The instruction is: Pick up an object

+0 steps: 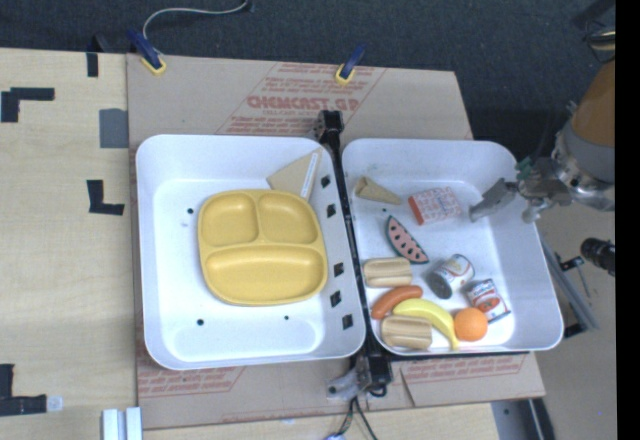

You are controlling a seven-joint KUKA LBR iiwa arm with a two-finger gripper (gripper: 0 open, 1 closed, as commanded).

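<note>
Toys crowd the right bin [520, 228], the nearest a red-and-white carton [436, 205] just left of my gripper [505, 196], which hovers unloaded; I cannot tell its spread.

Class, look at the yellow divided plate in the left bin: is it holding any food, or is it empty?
Empty. The yellow plate shows three bare compartments; the toy food lies in the right bin.

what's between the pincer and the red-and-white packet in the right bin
Nothing visible. The pincer sits over the right bin's upper right part, and the red-and-white packet lies just to its left with bare white floor between them. The watermelon slice and the small can lie lower, off that line.
</note>
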